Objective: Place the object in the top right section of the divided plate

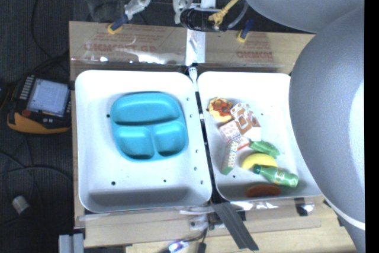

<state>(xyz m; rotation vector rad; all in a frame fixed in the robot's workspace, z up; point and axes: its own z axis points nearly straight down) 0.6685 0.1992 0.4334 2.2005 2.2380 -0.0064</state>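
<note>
Grey arm (331,98) over 2 white bins (95,186)

Arm (320,38) cropped at top and right.

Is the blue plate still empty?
Empty. The plate in the left bin shows bare blue in every section; toys fill the right bin.

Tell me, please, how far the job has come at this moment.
Nothing looks done yet: the blue divided plate in the left bin has nothing in its sections. In hand: the tool is above the far edge of the bins, with nothing between its fingers. Left: to take an object, such as the banana, from the right bin and place it.
</note>
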